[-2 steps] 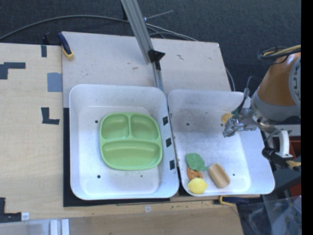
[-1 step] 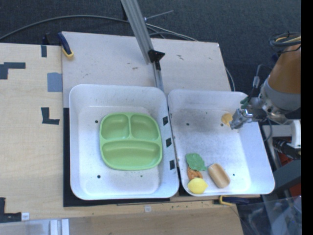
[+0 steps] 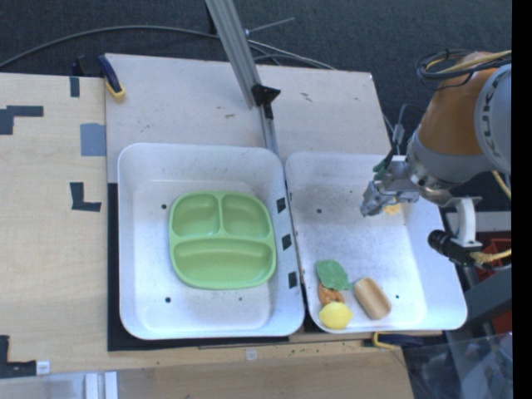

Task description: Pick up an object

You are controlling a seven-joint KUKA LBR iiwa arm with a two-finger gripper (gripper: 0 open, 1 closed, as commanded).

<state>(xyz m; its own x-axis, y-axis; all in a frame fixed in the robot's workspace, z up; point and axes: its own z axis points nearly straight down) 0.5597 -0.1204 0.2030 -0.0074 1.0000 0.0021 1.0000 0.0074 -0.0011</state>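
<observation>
Three small food toys lie at the front of the right bin (image 3: 432, 306): a yellow lemon (image 3: 335, 315), a tan bread roll (image 3: 371, 298), and a carrot with a green leaf (image 3: 332, 278). My gripper (image 3: 378, 201) hangs over the right bin's far right part, well behind and above the toys. A small yellowish bit (image 3: 393, 209) shows just beside the fingertips, too small to identify. I cannot tell how the jaws stand.
A green divided plate (image 3: 222, 239) rests in the left bin (image 3: 141, 223). A metal pole (image 3: 235, 40) slants down to the wall between the bins. A blue and yellow clamp (image 3: 111, 76) sits at the bench's far left corner. Cables run behind the bench.
</observation>
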